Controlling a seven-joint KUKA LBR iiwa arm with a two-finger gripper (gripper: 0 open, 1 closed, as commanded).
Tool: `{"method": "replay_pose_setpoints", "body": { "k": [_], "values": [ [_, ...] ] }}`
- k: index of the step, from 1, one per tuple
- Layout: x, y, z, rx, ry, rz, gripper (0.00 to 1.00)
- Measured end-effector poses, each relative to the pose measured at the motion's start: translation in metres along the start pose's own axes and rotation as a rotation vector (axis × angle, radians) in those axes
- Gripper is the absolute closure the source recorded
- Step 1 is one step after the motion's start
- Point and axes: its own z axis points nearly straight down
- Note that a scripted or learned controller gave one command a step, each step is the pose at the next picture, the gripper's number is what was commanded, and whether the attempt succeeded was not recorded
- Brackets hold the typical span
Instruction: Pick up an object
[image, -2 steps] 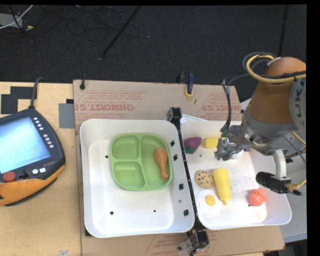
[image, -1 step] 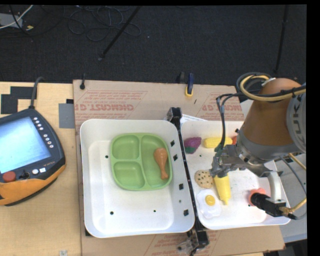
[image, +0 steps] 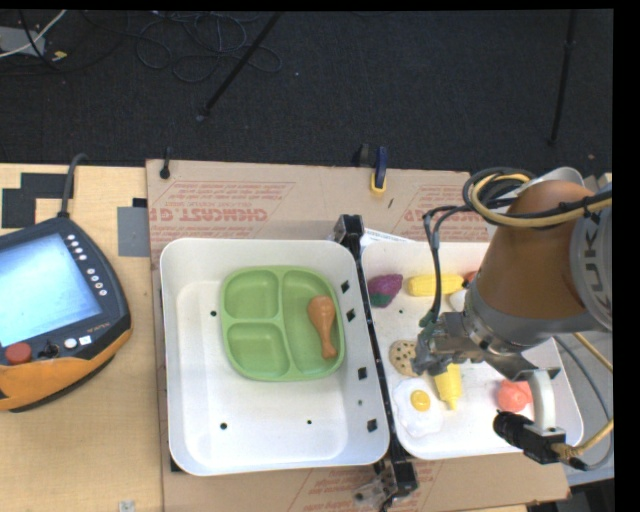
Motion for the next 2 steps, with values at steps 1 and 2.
{"method": "replay_pose_setpoints", "body": {
  "k": [1,2],
  "values": [
    [0.0073,0.0097,-0.0099,-0.003,-0.001,0.0,1.0],
    [0.0126,0.0092,-0.0082,-0.002,-0.001,0.0,1.0]
  ]
}}
